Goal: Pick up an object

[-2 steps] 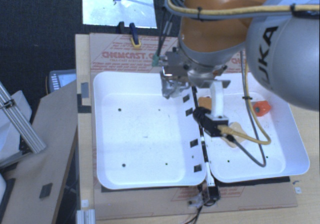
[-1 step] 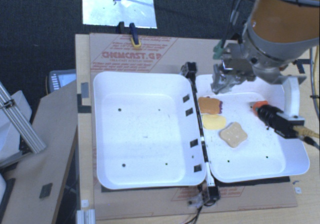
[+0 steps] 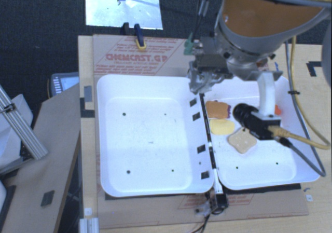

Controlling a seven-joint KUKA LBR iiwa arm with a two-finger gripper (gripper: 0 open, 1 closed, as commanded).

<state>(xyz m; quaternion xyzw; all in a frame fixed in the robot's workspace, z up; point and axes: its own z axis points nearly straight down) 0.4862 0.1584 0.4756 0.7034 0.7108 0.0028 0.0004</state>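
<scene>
Two shallow white bins (image 3: 145,138) are set side by side on the bench; near the right bin's left wall, an orange block (image 3: 217,109), yellow disc (image 3: 223,127) and tan toast-shaped piece (image 3: 242,141) are seen. Whether anything is gripped by the gripper (image 3: 199,85) cannot be told.

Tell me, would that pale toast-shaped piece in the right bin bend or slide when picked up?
The toast-shaped piece looks like a flat, thick slab with crisp corners, so it probably stays stiff rather than flopping. It seems small and likely light. Lying flat on the smooth right bin, it may skid if nudged, and its low profile could make gripping its edges awkward.
</scene>
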